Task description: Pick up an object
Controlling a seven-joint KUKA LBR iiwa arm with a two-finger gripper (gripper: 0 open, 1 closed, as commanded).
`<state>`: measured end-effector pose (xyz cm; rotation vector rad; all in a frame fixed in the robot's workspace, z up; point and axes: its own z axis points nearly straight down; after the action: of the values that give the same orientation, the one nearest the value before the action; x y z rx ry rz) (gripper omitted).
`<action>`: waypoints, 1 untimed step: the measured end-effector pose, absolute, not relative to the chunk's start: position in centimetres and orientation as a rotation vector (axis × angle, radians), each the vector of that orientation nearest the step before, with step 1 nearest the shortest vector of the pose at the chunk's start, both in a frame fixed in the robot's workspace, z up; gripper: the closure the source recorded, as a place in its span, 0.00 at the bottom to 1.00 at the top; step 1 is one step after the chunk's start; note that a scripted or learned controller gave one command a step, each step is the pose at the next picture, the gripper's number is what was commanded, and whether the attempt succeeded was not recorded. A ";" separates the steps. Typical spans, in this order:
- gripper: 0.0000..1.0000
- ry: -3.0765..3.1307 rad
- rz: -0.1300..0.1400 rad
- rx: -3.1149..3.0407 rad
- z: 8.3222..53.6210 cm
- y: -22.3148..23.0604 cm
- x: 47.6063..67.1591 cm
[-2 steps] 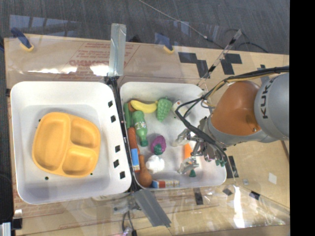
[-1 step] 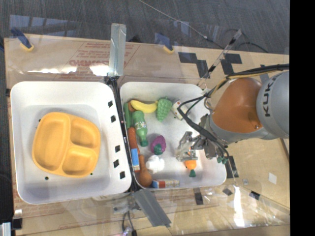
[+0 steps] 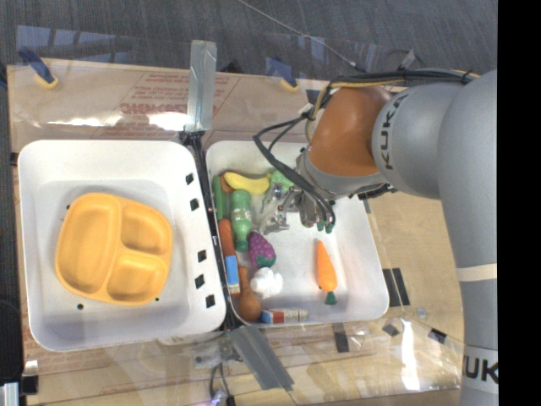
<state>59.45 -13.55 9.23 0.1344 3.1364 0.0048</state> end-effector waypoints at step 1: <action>1.00 3.130 -0.005 -0.186 15.6 -21.2 60.0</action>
<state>60.04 -21.19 15.60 -0.1861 3.1298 -0.0047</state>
